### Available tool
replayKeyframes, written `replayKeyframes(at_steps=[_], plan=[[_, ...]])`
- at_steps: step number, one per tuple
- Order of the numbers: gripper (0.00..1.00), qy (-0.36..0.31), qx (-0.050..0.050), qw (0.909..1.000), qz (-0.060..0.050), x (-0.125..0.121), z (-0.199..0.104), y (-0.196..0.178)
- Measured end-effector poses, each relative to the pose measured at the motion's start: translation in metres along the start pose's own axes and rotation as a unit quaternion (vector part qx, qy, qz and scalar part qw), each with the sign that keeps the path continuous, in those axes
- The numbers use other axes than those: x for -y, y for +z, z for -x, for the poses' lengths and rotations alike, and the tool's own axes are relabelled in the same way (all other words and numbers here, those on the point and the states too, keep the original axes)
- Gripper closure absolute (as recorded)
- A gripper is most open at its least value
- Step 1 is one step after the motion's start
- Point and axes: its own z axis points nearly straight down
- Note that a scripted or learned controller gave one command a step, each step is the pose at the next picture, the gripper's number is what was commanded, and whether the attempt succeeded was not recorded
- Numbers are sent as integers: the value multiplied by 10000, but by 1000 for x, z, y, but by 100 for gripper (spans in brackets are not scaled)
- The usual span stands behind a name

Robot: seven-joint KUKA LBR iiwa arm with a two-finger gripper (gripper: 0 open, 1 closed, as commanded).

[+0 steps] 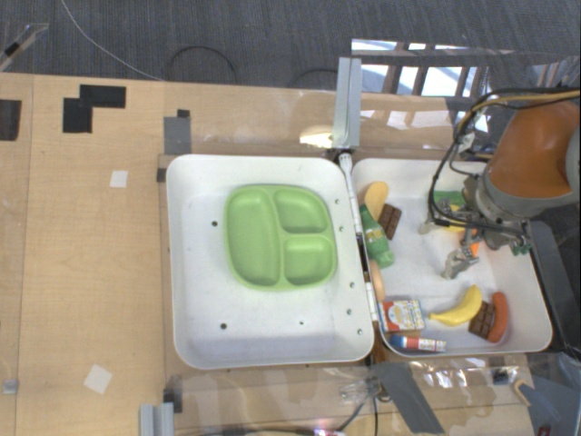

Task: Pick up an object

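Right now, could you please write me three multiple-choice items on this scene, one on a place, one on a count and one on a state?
1. Where does the green divided plate lie?
A. left bin
B. right bin
C. bare bench

2. How many compartments has the plate?
A. two
B. three
C. five

3. How does the banana stand to the gripper?
A. lying below it in the right bin
B. clamped in it
C. on the plate

Key: 1 A, it sits mid left bin; 2 B, one long and two small wells; 3 A, it rests on the bin floor.

yellow banana (458, 309) lying curved near right bin's front, just beside brown-red sausage (490, 317), small carton (403, 315) to its left
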Motion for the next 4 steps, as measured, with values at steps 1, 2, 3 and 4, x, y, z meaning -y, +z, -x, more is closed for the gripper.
replayKeyframes(at_steps=[1, 2, 3, 4], plan=[[0, -1185, 26, 9929, -14, -21, -63, -3], [0, -89, 7, 10000, 16, -10, 40, 1], [0, -62, -4, 10000, -5, 21, -18, 0], [0, 256, 18, 9997, 11, -46, -2, -1]])
